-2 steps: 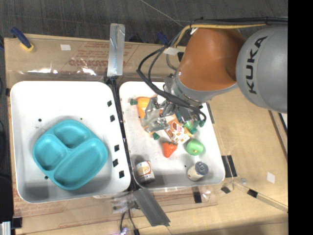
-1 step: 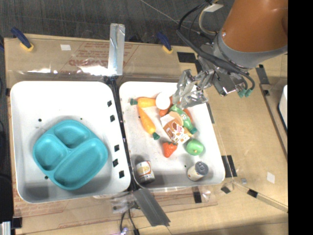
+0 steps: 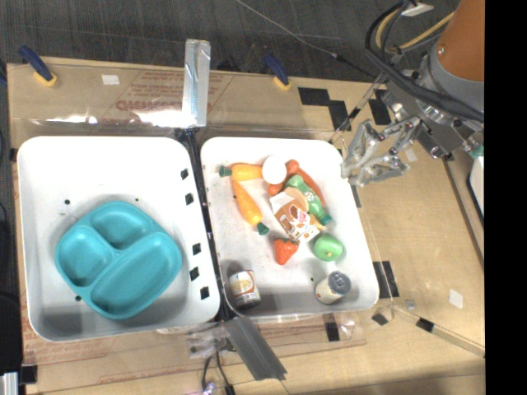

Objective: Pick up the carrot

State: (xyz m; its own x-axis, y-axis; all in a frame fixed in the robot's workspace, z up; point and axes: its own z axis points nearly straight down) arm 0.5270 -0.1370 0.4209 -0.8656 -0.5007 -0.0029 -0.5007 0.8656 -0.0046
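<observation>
the arm (image 3: 461,31) is cut off by the top edge; the carton (image 3: 295,216) hides part of the carrot (image 3: 303,179).

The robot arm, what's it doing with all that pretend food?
The robot arm's gripper hangs over the right rim of the right bin, holding nothing. Its job is to pick up the carrot, the orange piece lying in that bin's left part among other toy food, a small box and two little cans. The carrot is untouched. The left bin holds a teal divided plate.
</observation>
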